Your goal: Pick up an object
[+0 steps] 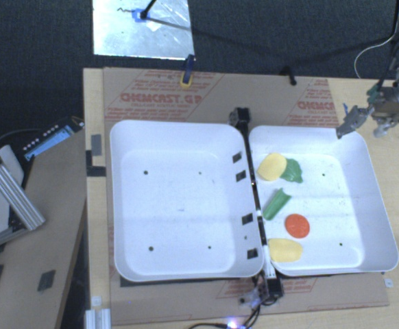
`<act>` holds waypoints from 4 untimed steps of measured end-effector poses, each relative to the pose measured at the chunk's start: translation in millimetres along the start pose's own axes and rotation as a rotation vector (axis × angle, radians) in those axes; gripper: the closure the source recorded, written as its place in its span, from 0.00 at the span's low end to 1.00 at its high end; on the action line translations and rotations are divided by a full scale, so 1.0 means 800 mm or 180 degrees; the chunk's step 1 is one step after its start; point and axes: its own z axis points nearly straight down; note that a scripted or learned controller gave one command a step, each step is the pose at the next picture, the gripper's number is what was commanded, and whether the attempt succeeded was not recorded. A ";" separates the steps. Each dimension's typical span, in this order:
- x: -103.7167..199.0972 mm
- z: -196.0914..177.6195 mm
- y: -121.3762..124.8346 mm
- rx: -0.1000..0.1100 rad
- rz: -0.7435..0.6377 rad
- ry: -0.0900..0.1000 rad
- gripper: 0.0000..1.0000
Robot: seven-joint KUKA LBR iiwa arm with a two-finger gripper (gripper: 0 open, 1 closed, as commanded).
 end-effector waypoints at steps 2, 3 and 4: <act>0.111 0.242 -0.064 0.0033 -0.0013 0.0017 0.00; 0.106 0.244 -0.124 0.0017 0.0008 0.0006 0.00; 0.107 0.230 -0.120 0.0000 0.0004 0.0003 1.00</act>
